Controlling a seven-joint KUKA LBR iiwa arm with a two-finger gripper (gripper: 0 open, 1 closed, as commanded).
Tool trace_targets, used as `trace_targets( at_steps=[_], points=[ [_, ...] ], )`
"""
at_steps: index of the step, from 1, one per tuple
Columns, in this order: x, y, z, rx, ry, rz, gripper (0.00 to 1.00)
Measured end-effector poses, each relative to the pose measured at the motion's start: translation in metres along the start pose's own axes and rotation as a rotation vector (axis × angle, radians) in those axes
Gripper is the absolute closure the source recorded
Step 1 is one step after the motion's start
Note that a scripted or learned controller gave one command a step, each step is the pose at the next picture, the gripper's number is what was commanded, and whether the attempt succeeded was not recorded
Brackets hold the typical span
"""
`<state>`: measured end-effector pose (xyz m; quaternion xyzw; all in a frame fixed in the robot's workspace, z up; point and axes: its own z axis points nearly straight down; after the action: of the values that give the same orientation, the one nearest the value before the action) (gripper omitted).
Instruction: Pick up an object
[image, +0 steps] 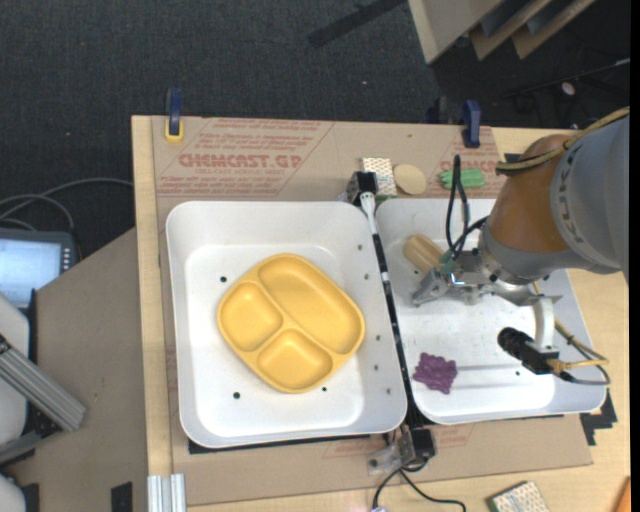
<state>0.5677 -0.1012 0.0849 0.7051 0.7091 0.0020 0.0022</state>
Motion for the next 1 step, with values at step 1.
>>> trace_targets(
  at_steps=[1],
  points=[
    [0.006,0.091,-0.0003,-0.003,-0.001,0.002,0.0]
  ],
)
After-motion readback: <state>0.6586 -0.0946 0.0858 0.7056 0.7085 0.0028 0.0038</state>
